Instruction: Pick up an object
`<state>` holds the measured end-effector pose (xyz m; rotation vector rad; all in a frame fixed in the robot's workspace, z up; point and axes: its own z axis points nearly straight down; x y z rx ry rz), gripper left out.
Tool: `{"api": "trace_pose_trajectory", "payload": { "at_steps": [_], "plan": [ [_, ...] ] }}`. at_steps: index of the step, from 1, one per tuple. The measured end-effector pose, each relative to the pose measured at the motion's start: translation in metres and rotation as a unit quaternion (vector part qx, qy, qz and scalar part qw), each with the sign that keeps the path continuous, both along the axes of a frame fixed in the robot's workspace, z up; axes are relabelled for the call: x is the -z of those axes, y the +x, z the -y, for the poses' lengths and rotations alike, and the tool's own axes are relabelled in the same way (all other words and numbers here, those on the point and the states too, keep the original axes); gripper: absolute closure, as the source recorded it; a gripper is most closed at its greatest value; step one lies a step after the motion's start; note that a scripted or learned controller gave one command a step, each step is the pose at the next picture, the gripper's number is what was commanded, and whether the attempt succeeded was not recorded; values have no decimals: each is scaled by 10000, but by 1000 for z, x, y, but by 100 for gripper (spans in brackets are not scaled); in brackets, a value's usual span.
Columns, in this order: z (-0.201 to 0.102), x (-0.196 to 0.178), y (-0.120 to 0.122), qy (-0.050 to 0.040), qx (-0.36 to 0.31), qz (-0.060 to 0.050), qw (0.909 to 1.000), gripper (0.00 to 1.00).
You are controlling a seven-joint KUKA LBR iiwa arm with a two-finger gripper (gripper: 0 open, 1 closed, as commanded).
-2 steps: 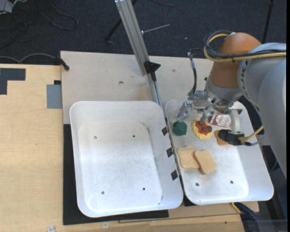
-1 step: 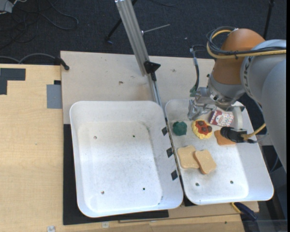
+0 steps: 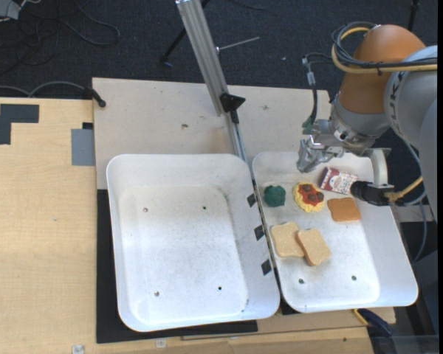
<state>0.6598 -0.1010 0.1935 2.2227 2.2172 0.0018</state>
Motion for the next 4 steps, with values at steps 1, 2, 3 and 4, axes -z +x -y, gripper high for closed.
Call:
{"api": "trace_pose_trajectory", "payload": {
  "at_steps": [1,2,3,4],
  "plan": [
    [1,-54,1,0,-9,12,10000,100],
    [-58,-52,4,15,-33,-20,10000,100],
    [-107,-39,-5,5,-20,-28,10000,100],
    [-152,-34,-4,11,-28,-27,10000,100]
  ]
}}
